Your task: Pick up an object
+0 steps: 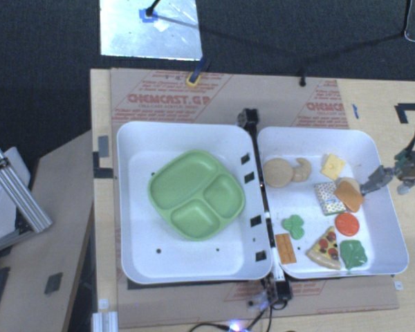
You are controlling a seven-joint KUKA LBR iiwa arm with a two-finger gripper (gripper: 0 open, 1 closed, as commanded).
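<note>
Objects for picking lie in the right bin (pixel 373 144), nine in all: one round tan cookie (pixel 277 172) with one smaller tan crescent piece (pixel 302 169) touching it near the bin's far-left corner, one yellow cheese wedge (pixel 333 165) toward the far edge, one patterned square packet (pixel 326 198) and one orange bread-like piece (pixel 349 195) overlapping it near the middle, one red tomato slice (pixel 346 223) just below them, one green leafy piece (pixel 293 225) by the left wall, one orange cracker (pixel 285 248) at the near-left corner, one pizza slice (pixel 324 248) and one green lettuce-like piece (pixel 353 254) along the near edge. The left bin (pixel 135 254) carries a single green divided plate (pixel 196 194) with three compartments, set at its centre.

The gripper (pixel 375 180) reaches over the right bin's right wall, its dark tip just beside the orange bread-like piece; nothing sits between its fingers, and how far apart they stand cannot be told.

Both bins rest on a printed cardboard sheet (pixel 166 95) on a light wooden bench (pixel 100 102). Beyond the bench's far edge lies dark carpet (pixel 41 33) with one shiny metal plate (pixel 150 18).
</note>
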